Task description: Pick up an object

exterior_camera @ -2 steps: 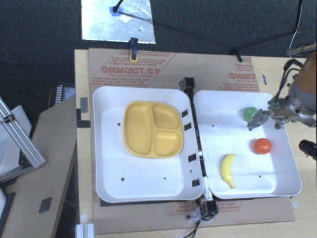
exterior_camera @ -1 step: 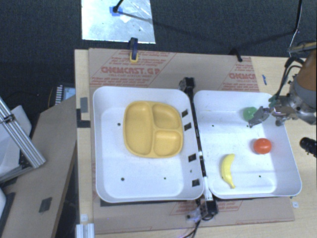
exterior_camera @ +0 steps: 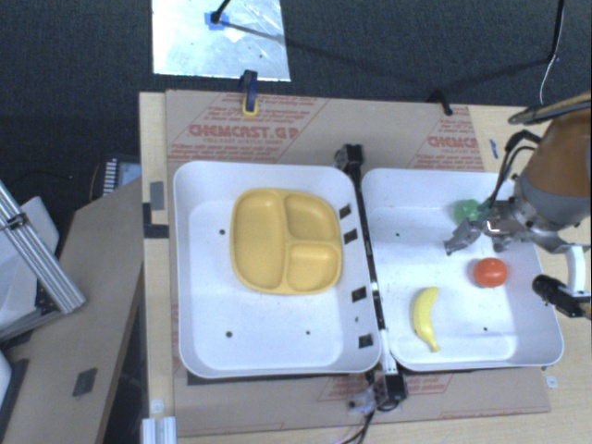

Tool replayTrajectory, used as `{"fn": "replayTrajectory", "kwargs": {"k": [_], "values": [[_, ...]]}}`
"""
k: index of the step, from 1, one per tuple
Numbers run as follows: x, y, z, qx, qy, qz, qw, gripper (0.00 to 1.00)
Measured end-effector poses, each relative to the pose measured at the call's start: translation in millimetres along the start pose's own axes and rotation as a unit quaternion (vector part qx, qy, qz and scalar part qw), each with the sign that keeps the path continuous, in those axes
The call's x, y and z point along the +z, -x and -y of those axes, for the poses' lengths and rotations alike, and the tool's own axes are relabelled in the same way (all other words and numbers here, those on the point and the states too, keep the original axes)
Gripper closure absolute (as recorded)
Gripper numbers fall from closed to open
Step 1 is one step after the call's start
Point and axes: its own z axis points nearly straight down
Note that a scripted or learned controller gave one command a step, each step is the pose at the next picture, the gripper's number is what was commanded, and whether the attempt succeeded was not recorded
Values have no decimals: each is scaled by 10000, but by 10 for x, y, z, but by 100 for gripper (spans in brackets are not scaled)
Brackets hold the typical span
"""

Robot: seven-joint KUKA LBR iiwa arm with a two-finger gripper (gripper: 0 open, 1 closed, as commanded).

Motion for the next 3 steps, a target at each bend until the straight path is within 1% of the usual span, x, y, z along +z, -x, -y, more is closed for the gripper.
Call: {"fn": "replayTrajectory", "kwargs": {"k": [1,2,3], "values": [[621,-13,-15,4,5,2,10000,0],[649,-13,-23,10,14,5,10000,0],[539,-11,-32,12,28,10,10000,100]]}}
